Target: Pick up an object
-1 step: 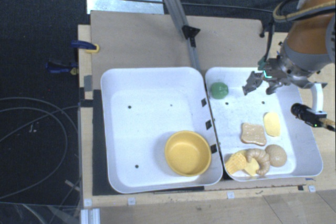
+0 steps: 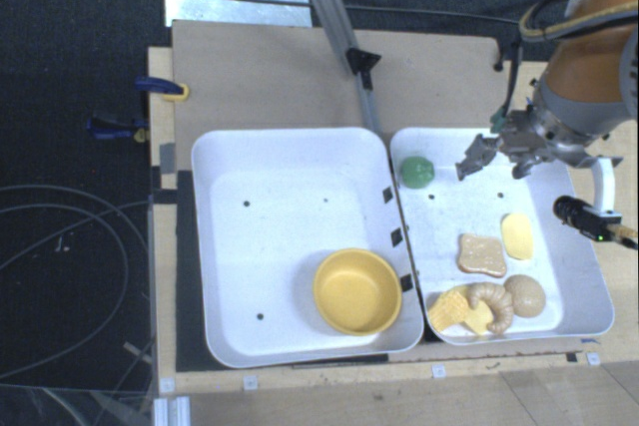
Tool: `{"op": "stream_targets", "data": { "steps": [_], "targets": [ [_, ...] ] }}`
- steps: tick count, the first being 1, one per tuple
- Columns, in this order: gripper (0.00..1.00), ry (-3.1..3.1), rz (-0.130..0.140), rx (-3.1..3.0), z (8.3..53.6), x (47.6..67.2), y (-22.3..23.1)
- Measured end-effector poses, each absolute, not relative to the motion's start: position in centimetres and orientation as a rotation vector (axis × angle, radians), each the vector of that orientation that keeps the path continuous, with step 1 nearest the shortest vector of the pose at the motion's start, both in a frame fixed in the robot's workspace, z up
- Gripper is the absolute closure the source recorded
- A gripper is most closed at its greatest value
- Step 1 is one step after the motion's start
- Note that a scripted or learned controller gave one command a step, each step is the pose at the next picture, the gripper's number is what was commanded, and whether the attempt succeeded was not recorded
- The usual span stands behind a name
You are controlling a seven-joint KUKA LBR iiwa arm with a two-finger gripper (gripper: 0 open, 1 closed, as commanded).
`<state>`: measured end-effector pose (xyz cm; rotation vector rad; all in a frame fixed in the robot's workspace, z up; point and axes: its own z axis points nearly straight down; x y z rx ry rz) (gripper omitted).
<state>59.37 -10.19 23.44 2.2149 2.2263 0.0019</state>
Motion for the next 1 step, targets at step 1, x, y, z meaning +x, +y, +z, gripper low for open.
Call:
{"op": "stream_targets", "data": {
  "steps": [1],
  "targets": [
    [0.0,2.223,-0.002,2.221,19.24,59.34,-10.45]
  ]
}}
